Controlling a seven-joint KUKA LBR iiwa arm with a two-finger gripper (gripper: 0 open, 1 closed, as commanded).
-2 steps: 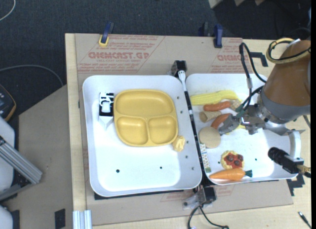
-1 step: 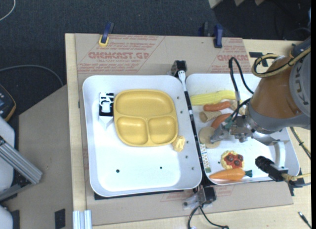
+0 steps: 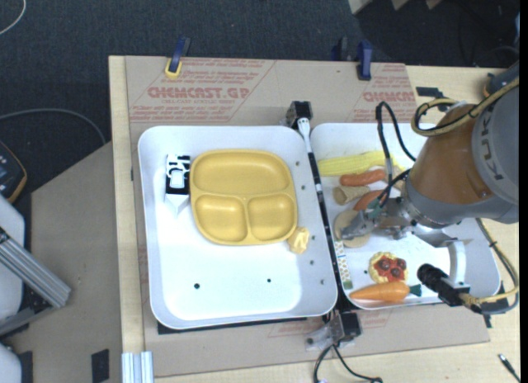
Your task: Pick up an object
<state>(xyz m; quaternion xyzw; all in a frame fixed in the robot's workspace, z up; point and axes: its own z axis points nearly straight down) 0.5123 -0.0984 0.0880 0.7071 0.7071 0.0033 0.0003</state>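
While the gripper (image 3: pixel 356 226) is reaching low into the right bin (image 3: pixel 487 267), I cannot tell its grasp; nothing is lifted, with sausage (image 3: pixel 363 179) just beyond.

Divided plate (image 3: pixel 243 195) in left bin (image 3: pixel 165 266)

A yellow divided tray (image 3: pixel 242 195) lies in the white left bin (image 3: pixel 177 295). The white right bin (image 3: pixel 487 270) holds a yellow corn cob (image 3: pixel 351 163), a red-orange sausage (image 3: pixel 364 178) and an orange carrot (image 3: pixel 380 292).
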